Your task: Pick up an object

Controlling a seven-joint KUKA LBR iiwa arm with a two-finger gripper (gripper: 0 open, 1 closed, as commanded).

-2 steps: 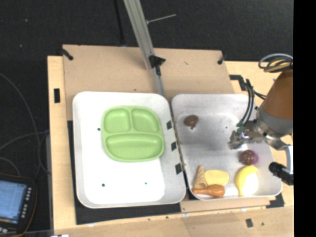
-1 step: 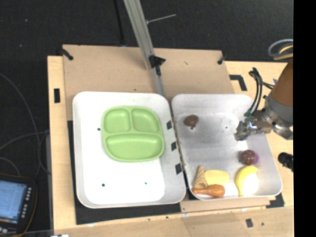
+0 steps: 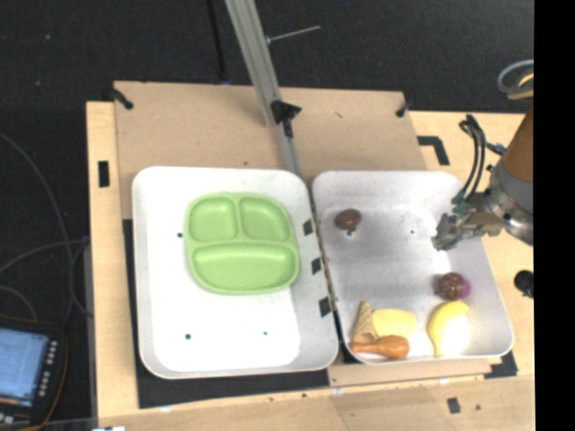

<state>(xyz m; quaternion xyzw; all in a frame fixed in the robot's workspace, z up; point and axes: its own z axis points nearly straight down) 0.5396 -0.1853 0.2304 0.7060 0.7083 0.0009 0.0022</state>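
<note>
White left bin [image 3: 162,330]: green three-compartment plate [image 3: 241,243], near its far edge. White right bin [image 3: 395,196]: brown item [image 3: 348,220] near left wall; purple ball [image 3: 452,285] toward right wall; banana [image 3: 449,325], yellow piece [image 3: 393,321], orange piece [image 3: 389,347] along near edge. Gripper [image 3: 446,238] above right side, nothing visibly held; claw state cannot be told.

soft, even overhead light; slightly blurry throughout.
</note>
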